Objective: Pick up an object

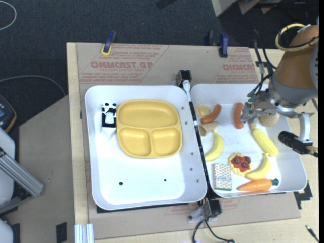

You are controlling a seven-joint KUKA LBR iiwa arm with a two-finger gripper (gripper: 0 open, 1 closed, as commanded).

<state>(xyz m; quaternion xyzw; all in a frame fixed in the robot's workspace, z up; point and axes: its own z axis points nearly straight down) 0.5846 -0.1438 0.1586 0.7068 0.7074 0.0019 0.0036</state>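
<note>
The gripper (251, 113), grip state unclear, hovers beside the sausage (238, 115); light, smooth, likely slippery; pinch mid-length.

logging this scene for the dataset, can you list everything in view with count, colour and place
bins: 2, white, side by side on the bench
divided plate: 1, yellow, three compartments, upper part of the left bin
small black and white object: 1, left bin, just left of the plate
sausages: 2, red-orange, upper part of the right bin
bananas: 3, yellow, right bin, one near its left wall, two toward the right
carrot: 1, orange with green top, front edge of the right bin
wafer: 1, pale checked, front left of the right bin
small pizza: 1, yellow with red topping, right bin
clamps: 2, yellow and blue, back edge of the board
gripper: 1, grey, over the right bin's upper part
</note>
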